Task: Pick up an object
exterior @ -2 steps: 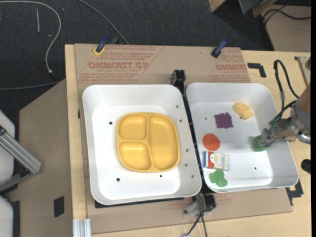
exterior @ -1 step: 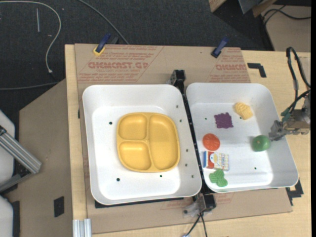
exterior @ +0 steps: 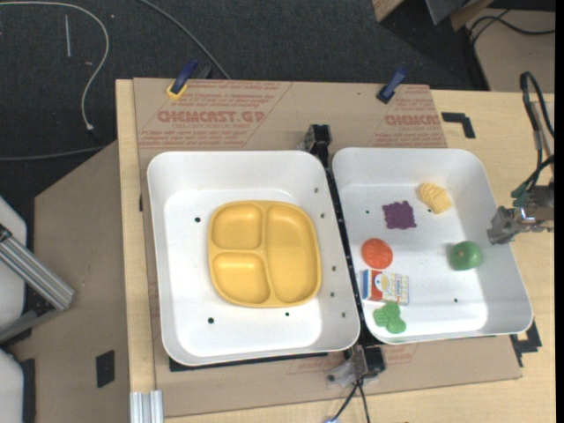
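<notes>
Camera view: the gripper (exterior: 513, 221) sits at the right rim of the right bin (exterior: 441, 300), with a green ball (exterior: 464, 256) near it inside the bin.
From here I cannot tell whether the claw is spread or closed. The ball looks small, light and smooth, likely to roll from a glancing touch. Taking it squarely across its middle seems safest.

You're looking at a lab test bench: two white bins (exterior: 172, 192) on clamped cardboard (exterior: 264, 108), loose cables (exterior: 88, 104) across dark carpet (exterior: 264, 25).
</notes>
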You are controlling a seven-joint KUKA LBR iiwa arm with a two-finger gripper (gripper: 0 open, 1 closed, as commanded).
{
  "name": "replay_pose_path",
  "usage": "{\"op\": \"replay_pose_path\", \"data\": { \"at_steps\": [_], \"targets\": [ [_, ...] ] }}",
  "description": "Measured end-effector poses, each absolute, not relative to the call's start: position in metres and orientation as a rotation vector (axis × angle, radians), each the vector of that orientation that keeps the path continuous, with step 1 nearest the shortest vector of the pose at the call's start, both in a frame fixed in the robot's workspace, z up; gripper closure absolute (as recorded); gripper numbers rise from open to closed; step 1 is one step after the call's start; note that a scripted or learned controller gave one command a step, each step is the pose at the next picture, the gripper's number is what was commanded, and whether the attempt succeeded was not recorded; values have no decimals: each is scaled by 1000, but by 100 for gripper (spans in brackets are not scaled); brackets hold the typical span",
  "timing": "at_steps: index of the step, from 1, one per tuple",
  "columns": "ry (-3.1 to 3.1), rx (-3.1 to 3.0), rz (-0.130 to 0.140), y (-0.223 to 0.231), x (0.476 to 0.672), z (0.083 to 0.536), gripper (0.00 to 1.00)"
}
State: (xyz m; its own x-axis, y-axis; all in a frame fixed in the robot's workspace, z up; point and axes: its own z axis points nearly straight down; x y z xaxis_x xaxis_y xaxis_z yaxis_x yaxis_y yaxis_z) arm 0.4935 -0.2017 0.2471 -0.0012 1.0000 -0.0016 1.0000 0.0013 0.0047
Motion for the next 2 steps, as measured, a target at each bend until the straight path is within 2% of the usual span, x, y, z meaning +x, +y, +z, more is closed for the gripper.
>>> {"op": "replay_pose_path", "data": {
  "at_steps": [2],
  "targets": [
    [2232, 2217, 1, -96, 498, 235, 100]
  ]
}}
